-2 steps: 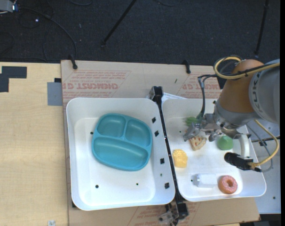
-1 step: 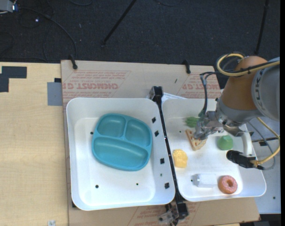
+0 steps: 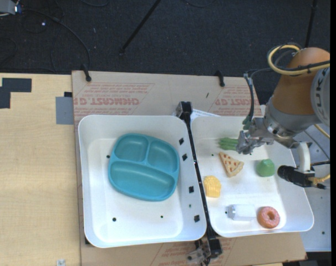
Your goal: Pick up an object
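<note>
The fingers point(image 3: 244, 146) hang low over the far part of the right bin point(image 3: 301, 218), their tips right at the green leafy piece point(image 3: 229, 143) and just above the pizza slice point(image 3: 231, 164); whether they are spread or pressed together cannot be told, and nothing can be seen pinched between them. Taking the pizza slice as the landmark: the green leafy piece lies just beyond it toward the far wall of the bin, the green round piece point(image 3: 265, 168) sits near it on the right, the yellow corn point(image 3: 212, 186) lies near it on the left and closer to the front, and the clear bottle point(image 3: 238, 212) and pink doughnut point(image 3: 269, 217) lie side by side well to the front of it. Far to the left of the pizza slice, past the black divider, the teal sectioned plate point(image 3: 144, 166) rests in the left bin point(image 3: 93, 215). Both bins sit on the counter point(image 3: 29, 176). The grey arm point(image 3: 298, 101) with its orange band reaches in from the right of the slice.
</note>
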Action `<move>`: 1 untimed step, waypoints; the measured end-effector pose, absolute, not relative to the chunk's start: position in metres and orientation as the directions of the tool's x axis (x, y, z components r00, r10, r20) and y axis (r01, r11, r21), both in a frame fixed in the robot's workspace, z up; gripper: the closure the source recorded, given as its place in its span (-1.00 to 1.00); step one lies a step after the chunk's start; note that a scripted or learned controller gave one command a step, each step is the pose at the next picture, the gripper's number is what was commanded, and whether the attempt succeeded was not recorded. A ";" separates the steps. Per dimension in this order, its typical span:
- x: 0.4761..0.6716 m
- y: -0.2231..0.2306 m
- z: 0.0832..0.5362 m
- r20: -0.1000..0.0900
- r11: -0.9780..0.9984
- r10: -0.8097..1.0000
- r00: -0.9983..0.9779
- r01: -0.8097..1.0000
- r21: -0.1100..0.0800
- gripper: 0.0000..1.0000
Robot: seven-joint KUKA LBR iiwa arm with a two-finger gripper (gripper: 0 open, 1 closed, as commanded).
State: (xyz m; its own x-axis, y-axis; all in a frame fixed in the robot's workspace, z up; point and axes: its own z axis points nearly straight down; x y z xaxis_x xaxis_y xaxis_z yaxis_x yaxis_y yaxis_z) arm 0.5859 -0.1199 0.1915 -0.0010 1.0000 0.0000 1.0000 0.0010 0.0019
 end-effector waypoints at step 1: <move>0.587 -0.121 0.245 0.000 0.001 1.000 -0.001 1.000 0.003 1.00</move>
State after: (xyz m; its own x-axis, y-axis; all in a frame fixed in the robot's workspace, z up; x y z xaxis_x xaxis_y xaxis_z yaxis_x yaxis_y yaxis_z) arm 0.5866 -0.1208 0.2445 -0.0009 1.0000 -0.0004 1.0000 0.0009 0.0026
